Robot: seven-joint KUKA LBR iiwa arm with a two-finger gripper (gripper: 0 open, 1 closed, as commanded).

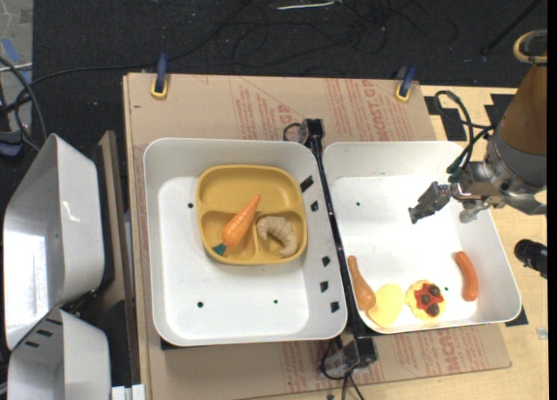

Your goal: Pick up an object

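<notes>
Right bin [383, 163], shallow white plastic with rounded corners, taken as landmark. Along its near edge sit four toy foods: an orange drumstick-like piece [360, 283] at the near-left corner, a pale yellow round blob [389, 303] touching it, a yellow disc with red and dark spots [426, 299] just beside that, and an orange sausage [467, 274] near the bin's right wall, apart from the others. All look like smooth plastic.

Gripper [428, 202] hangs over the middle-right of the right bin, dark fingers pointing left, well apart from the foods. Nothing seen between the fingers; whether they are spread or pressed together cannot be told. Grey arm [522, 142] with orange band comes in over the bin's right wall, cables looping above it.

Left bin [165, 242] touches the right bin's left wall. In it a yellow divided plate [248, 179]: carrot [241, 220] lying tilted across the divider, beige curled shrimp [279, 234] in the lower right compartment.

Both bins rest on a cardboard sheet [261, 103], with two clamps [159, 77] at its far edge. Black clips [314, 128] along the seam between bins. Further white tubs [52, 216] left of the left bin. Dark floor with cables beyond.
</notes>
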